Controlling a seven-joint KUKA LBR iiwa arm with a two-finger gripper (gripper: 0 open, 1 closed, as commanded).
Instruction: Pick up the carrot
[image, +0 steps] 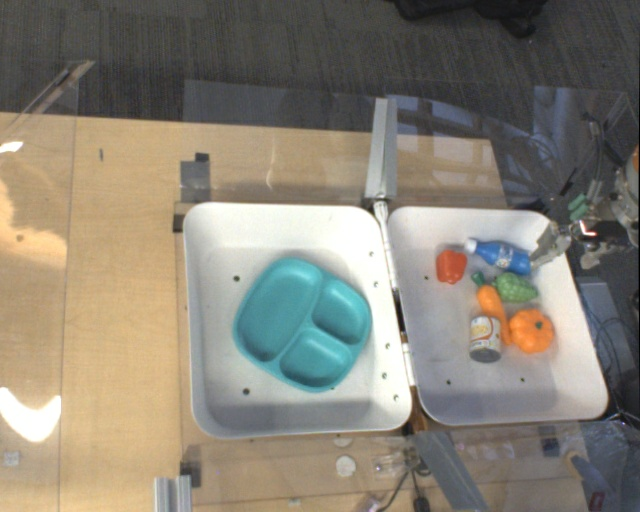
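From above, we see the small orange carrot (489, 300) in the right white bin (440, 385), touching a green leafy vegetable (516, 288) and a small tin can (486, 337), near an orange pumpkin (531, 331). Our gripper (552, 243) hangs at the bin's far right rim beside a blue bottle (500, 256); its state we cannot tell.

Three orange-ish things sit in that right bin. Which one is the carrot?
The carrot is the small elongated one in the middle, touching the green vegetable. The pumpkin is round and ribbed; the red-orange pepper lies apart.
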